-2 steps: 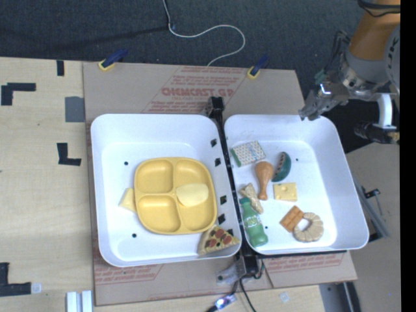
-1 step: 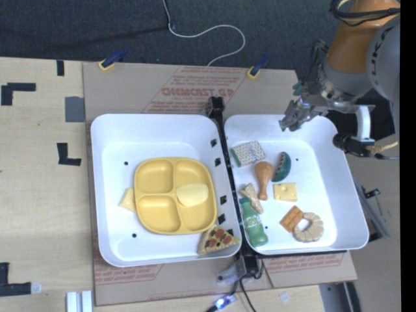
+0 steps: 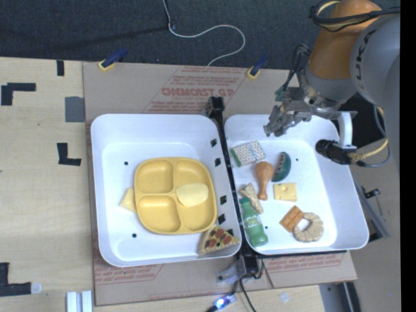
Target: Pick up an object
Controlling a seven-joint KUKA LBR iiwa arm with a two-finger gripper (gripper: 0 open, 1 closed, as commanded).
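Camera view shows the claw (image 3: 275, 127) hanging over the far edge of the right bin (image 3: 338, 236), its dark fingertips pointing down toward the white floor with nothing between them; whether they stand apart or together cannot be told from this angle. No item is in its grip, so the pick is not yet made. The nearest candidate is the patterned square cracker (image 3: 248, 153), which lies just below and slightly left of the claw, toward the divider between the bins. A little farther below the claw, almost straight down in the picture, sits the drumstick (image 3: 263, 177), its long axis running roughly up and down the frame, with the knob end nearer the claw and the bone end pointing away. Just to the right of it, and still below the claw, is the watermelon slice (image 3: 283, 166), curved and standing close beside the drumstick. Well below the claw lie the cheese square (image 3: 285, 192), the green bottle (image 3: 252, 223) and the ring-shaped pastry (image 3: 308, 227). Judging from this, the coming move turns on a short shift down the frame and a descent; for the drumstick, the fingers would best close across its narrow shaft rather than along it.
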